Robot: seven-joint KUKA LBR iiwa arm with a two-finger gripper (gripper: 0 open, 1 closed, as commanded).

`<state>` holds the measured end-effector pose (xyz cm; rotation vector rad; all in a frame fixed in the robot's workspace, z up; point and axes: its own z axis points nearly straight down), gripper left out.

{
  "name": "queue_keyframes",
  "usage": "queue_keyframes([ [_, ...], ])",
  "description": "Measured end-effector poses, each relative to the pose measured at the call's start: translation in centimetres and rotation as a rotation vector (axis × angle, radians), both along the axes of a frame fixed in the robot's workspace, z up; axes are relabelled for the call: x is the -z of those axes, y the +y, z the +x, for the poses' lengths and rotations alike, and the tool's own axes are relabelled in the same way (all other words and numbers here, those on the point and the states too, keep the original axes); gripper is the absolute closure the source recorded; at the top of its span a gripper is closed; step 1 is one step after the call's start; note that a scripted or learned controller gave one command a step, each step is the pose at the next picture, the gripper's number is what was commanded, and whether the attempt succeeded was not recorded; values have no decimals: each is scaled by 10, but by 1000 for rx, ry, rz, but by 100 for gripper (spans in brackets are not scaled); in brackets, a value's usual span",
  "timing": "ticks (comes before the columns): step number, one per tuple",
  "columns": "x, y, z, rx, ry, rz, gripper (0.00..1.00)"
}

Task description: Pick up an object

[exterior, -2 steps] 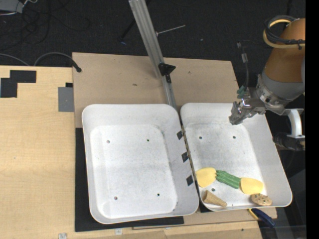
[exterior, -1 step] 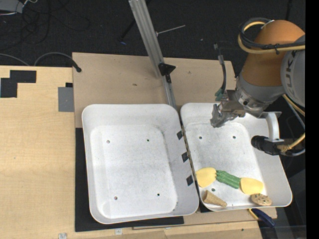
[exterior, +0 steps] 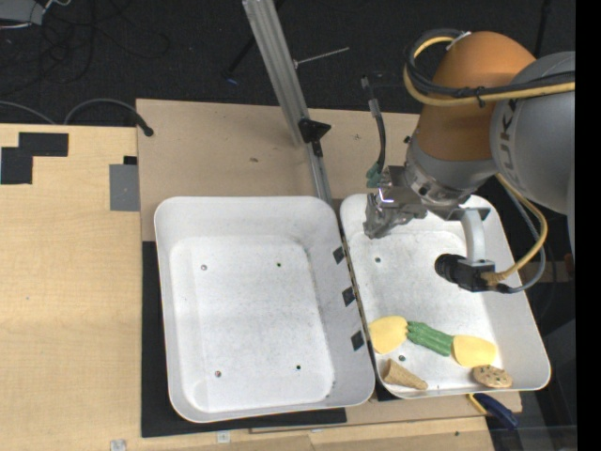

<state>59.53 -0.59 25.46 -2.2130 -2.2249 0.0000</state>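
While pincer (exterior: 380, 216) hovers over far-left corner of right bin (exterior: 526, 332), step in hand looks like approach, nothing grasped yet. Pincer state: cannot tell, view too small and dark there. Candidate objects all at near edge of right bin, well apart from pincer: yellow piece (exterior: 387, 333), green piece (exterior: 431, 337) touching it, second yellow piece (exterior: 473, 350), tan cone (exterior: 405, 375), brown cookie (exterior: 491, 376). Left bin (exterior: 178, 224) bare white. Next move likely calls for travel toward near edge, descent onto one object.
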Motion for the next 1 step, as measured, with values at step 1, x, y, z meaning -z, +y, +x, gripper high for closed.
queue_keyframes([
  [1,2,51,5,1,0,-1,100],
])
